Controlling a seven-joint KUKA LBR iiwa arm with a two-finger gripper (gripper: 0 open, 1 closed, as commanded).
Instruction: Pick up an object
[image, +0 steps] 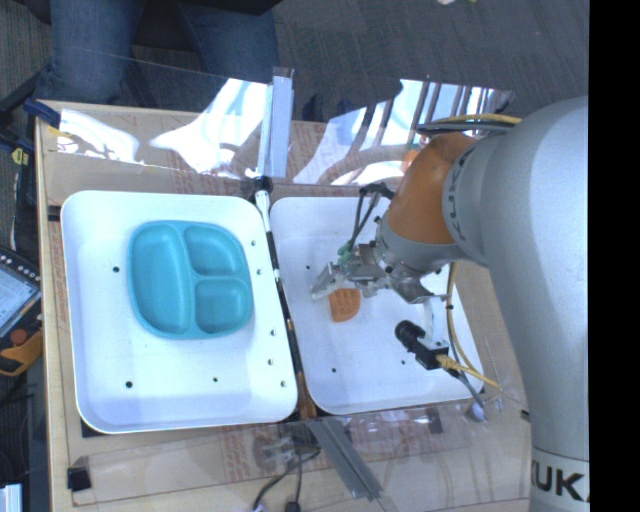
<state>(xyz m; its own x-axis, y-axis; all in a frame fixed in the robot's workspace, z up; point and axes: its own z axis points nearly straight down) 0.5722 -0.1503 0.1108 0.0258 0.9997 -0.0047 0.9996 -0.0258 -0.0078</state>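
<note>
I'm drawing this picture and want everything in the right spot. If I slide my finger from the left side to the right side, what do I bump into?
Left white bin → blue divided plate → right white bin → small orange object → orange band → big grey arm.
</note>
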